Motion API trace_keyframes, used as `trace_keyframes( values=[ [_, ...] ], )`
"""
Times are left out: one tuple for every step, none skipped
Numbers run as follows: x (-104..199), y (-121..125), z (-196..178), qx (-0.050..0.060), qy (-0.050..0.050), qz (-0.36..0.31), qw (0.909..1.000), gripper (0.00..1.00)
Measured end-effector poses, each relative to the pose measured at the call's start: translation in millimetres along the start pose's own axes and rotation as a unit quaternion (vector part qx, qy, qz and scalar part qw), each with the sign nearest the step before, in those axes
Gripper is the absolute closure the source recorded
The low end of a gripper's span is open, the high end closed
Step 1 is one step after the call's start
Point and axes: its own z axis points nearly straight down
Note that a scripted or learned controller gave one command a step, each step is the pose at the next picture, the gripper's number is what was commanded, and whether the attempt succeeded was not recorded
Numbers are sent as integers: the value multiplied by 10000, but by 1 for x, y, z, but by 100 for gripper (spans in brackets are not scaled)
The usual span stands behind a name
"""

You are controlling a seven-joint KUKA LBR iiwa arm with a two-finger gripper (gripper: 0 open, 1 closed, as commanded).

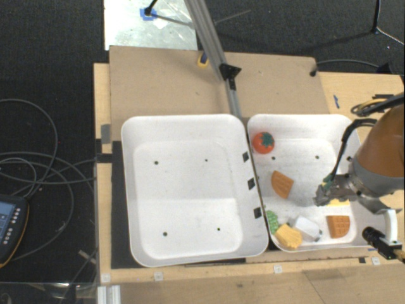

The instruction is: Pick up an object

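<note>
The right bin holds several small items: a red tomato-like ball at the back left, an orange wedge in the middle, a green piece, a yellow block, a white piece and an orange waffle-like square along the front. My gripper reaches down from the right, low over the bin floor between the orange wedge and the waffle square. A pale yellow item lies right beside its tip. The arm's body hides the bin's right side.
The left bin sits alongside, sharing a clipped divider. A slanted grey pole crosses above the bins at the back. Cables lie on the dark floor at the left, beside a handheld pendant.
</note>
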Motion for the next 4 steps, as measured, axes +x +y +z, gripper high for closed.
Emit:
trace_keyframes(
  values=[
    [-2, 1, -43, -12, -8, -16, 10000, 100],
    [-8, 3, -106, -27, -14, -19, 10000, 100],
    [-8, 5, -150, -22, -12, -23, 10000, 100],
    [35, 24, -153, -7, 3, -45, 10000, 100]
  ],
)
